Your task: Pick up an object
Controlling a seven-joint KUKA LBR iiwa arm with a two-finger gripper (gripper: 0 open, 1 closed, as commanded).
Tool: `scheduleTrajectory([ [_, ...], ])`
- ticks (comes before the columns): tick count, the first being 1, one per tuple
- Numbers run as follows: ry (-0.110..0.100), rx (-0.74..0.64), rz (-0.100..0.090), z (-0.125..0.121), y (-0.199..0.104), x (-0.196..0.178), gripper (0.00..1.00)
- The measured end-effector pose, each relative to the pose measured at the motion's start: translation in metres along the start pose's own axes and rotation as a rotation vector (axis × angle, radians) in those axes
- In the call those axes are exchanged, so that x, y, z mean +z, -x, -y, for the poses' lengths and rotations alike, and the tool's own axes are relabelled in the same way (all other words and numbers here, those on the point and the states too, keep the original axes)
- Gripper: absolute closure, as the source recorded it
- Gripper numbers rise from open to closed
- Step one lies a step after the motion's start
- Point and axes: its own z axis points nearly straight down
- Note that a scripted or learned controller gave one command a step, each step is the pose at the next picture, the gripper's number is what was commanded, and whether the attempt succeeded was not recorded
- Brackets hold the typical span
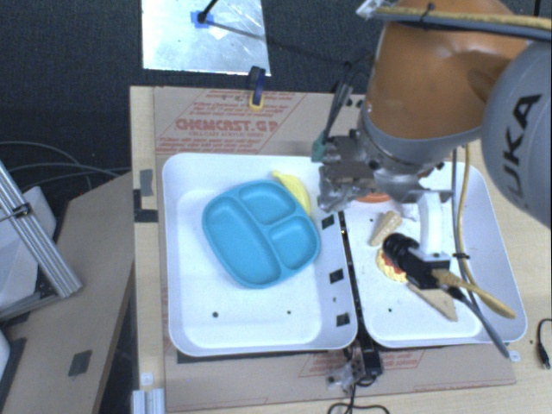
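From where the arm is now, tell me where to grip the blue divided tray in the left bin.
Take the blue tray by its raised outer rim at the lower left edge, coming from above. It lies flat, too wide to span, and that edge looks clear of the bin wall.

The desk (103,231) is pale, light-wood coloured, with a flattened brown cardboard sheet (233,119) laid over it, printed in red lettering (partly readable as "CHEMCAST"). Behind the desk lies a dark, finely textured floor (69,59). On that floor sits a shiny silver square panel (203,24) with a small blue patch and a thin black rod slanting across it. At the left edge stands a ribbed aluminium rail (34,240), tilted, with thin grey cables (52,166) curving near it. Lighting is even and soft.
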Motion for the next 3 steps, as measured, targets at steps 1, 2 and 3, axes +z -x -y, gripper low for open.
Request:
scheduleTrajectory([
  [1,0.0,0.0,0.0,0.0,0.0,0.0,0.0],
  [2,0.003,-0.004,0.0,-0.001,0.0,-0.011,1.0],
  [3,0.005,-0.008,0.0,-0.002,0.0,-0.021,1.0],
])
